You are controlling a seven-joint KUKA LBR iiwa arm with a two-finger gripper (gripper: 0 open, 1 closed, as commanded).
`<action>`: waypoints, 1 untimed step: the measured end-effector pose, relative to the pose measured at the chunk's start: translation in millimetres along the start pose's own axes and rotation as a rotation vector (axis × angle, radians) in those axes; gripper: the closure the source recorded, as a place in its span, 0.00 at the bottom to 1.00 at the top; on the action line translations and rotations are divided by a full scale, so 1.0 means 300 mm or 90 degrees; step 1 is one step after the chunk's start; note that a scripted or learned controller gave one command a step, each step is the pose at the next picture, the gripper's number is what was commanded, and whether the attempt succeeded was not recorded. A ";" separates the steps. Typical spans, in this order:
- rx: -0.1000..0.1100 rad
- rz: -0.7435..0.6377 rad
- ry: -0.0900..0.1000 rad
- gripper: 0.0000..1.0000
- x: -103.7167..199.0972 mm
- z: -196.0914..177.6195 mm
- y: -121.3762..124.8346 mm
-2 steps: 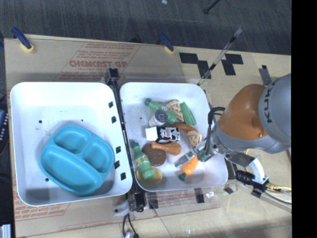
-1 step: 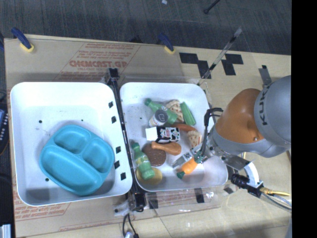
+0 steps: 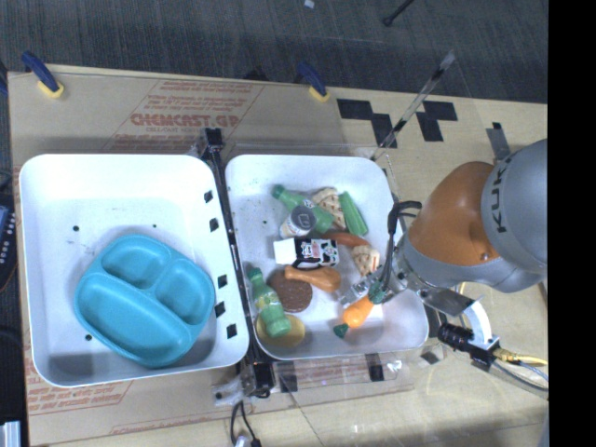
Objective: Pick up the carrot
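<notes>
The carrot (image 3: 358, 312) lies near the right bin's (image 3: 244, 194) near right corner, with the gripper (image 3: 377, 291) right at its green top, so I think grabbing comes next, though I cannot tell if the hand is open.

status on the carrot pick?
Tool low in right bin, at carrot's green top; finger state unclear. Carrot lying on bin floor, not lifted. Toy food crowds its left side.
</notes>
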State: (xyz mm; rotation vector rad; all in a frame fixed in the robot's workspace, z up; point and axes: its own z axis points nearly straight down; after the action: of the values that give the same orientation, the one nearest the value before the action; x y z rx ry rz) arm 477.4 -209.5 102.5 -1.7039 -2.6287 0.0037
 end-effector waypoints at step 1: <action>0.001 -0.007 0.000 1.00 0.001 -0.032 0.003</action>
State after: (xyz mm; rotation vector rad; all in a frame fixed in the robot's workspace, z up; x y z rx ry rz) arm 478.2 -208.9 112.0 -1.6891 -2.6363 0.0062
